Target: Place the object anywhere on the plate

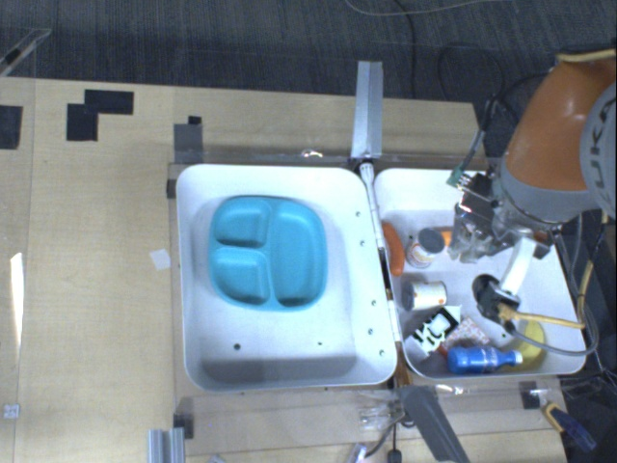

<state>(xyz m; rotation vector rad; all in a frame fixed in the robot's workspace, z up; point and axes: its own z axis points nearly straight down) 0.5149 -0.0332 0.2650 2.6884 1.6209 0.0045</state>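
A blue divided plate (267, 251) lies in the left white bin (280, 360), with nothing on it. My gripper (469, 242) hangs over the back part of the right bin (410, 189), above and just right of a small round jar (421, 251). An orange carrot-shaped piece (391, 249) lies along that bin's left wall. Nothing shows between the fingers from this angle.
Crowded toward the front of the right bin are a white cylinder (427, 293), a black-and-white item (436, 328), a blue bottle (482, 359) and a yellow item (531, 335). A metal post (367, 114) rises behind the divider between the bins.
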